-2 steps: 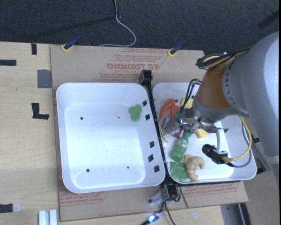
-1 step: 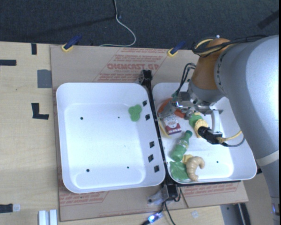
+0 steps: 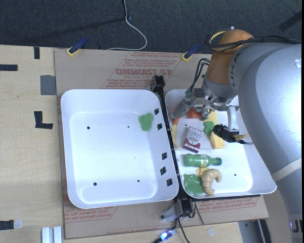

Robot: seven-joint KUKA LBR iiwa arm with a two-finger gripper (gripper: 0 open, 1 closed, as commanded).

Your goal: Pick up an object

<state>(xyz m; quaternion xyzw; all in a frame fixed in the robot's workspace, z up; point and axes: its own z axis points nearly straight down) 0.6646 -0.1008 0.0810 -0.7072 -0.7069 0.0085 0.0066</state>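
Note:
My gripper (image 3: pixel 203 116) hangs low over the far end of the right bin (image 3: pixel 243 184), fingers spread open. One finger (image 3: pixel 180 110) points toward the divider between the bins; the other (image 3: pixel 232 118) is on the right. Between them lie a small orange-red object (image 3: pixel 194 113) and a yellow piece (image 3: pixel 211 117), neither of them clasped. Just in front are a red and white packet (image 3: pixel 193 138), a yellow block (image 3: pixel 217 140) and a green bottle (image 3: pixel 201 160) on its side. A tan pastry-shaped toy (image 3: pixel 211 178) rests on a green leafy piece (image 3: pixel 191 185) at the near end.
The left bin (image 3: pixel 91 181) holds one small green object (image 3: pixel 146 121) by its far right wall. Black clips (image 3: pixel 164 156) line the divider between the bins. The grey arm (image 3: pixel 273 100) covers the right bin's far right side. A cable (image 3: pixel 134 29) trails across the bench behind.

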